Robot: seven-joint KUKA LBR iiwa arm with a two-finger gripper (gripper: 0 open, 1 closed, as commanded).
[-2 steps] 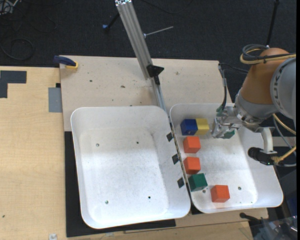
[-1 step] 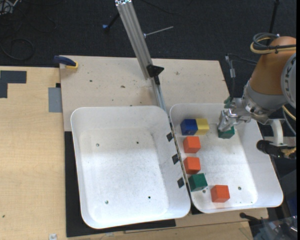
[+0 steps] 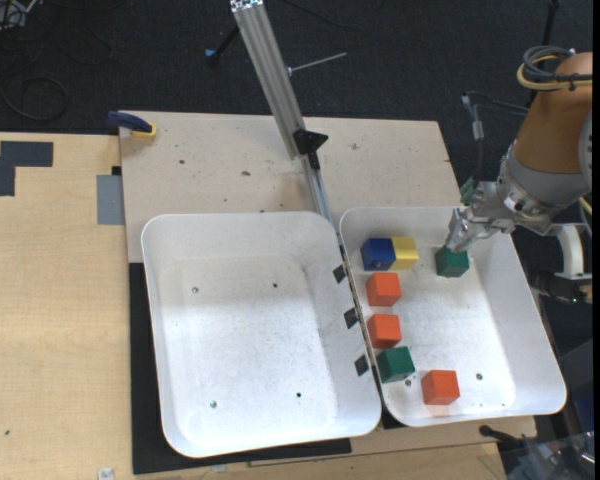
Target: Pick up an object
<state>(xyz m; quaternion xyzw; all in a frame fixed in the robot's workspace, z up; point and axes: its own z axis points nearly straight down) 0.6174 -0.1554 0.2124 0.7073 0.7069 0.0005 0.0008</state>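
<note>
The wide, shallow white plastic bin on the left [image 3: 180, 268] lies nearest the camera, its front lip at the bottom of the view, with small dark specks across its floor. Just beside it on the right sits the second shallow white bin [image 3: 525, 308], and small black clips join the two along their shared rims.

In the right bin, an orange cube near the front [image 3: 440, 387] sits apart from a dark green cube [image 3: 396, 364] that lies close to the left wall. Behind the green one is a second orange cube [image 3: 385, 330], then a third orange cube [image 3: 383, 289]. Further back a blue cube [image 3: 378, 254] touches a yellow cube [image 3: 405, 252] on its right.

The grey arm with its orange section [image 3: 552, 133] reaches in from the right and ends in the two-finger gripper [image 3: 458, 244] over the back part of the right bin. Directly under its tip is a small green block [image 3: 452, 262], at or just above the bin floor, near the yellow cube but apart from it. Whether the gripper has hold of this block cannot be told at this size.

Both bins rest on a pale table [image 3: 380, 163]. A slanted aluminium bar [image 3: 270, 68] rises from it behind the bins, and a blue and yellow clamp [image 3: 132, 124] sits at its back left corner.
</note>
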